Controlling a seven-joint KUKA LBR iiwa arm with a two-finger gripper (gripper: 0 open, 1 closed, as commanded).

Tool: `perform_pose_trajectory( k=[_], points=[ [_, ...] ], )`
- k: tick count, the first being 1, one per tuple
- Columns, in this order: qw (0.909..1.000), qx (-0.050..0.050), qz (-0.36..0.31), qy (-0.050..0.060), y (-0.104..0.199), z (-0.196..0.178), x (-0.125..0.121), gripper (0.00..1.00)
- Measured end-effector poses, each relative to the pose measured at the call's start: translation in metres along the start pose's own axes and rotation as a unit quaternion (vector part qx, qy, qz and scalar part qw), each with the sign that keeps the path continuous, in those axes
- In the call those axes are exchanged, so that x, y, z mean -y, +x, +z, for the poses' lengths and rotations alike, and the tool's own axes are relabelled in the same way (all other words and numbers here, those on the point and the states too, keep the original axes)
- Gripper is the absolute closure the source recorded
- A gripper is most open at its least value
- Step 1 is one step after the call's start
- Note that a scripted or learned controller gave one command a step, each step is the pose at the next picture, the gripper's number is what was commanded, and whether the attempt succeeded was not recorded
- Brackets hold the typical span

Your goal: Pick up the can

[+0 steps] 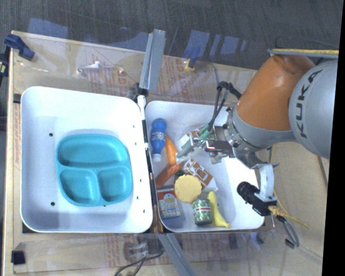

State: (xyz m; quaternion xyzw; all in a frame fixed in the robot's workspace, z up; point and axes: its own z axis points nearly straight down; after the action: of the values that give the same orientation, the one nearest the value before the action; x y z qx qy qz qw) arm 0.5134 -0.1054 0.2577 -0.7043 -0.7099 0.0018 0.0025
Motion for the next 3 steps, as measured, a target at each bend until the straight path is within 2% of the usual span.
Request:
perform_pose_trajectory(
  k=[1,2,3],
  points=[
    [0.9987,0.0,-0.052,0.0,-0.036,0.105,0.038,0.0],
    [0.9854,0.001,-0.17,-0.009,-0.04,0.157,0.031,0.0],
    [0.962,0.002,-0.273,-0.003,-0.087,0.072,0.036,0.0]
  ],
)
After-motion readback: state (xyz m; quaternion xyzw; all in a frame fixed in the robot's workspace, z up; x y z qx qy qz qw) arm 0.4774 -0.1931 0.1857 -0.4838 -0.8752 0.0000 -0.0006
